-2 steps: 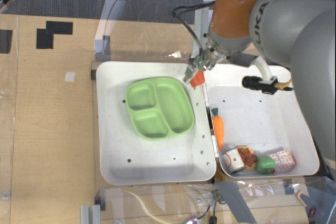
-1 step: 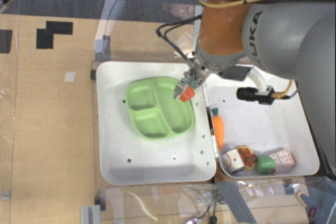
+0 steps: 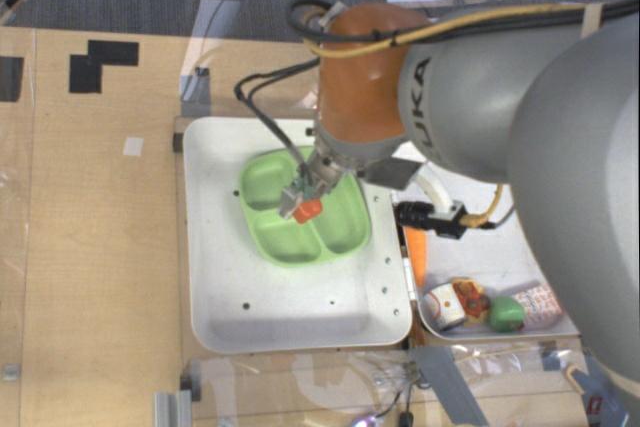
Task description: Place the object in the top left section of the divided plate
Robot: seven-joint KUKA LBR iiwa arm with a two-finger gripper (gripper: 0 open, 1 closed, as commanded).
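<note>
One green divided plate point(image 3: 300, 220) with three sections lies in the left of two white bins point(image 3: 215, 315) on the counter point(image 3: 90, 245). The gripper point(image 3: 303, 198) hangs over the plate's middle, where the dividers meet, and its fingers are closed on one small orange-red object point(image 3: 309, 210), held at the edge of the top left section. In the right bin point(image 3: 560, 323) lie four things: one orange carrot point(image 3: 417, 255), one small can point(image 3: 446, 305), one green ball point(image 3: 506, 314) and one patterned packet point(image 3: 541, 304).
</note>
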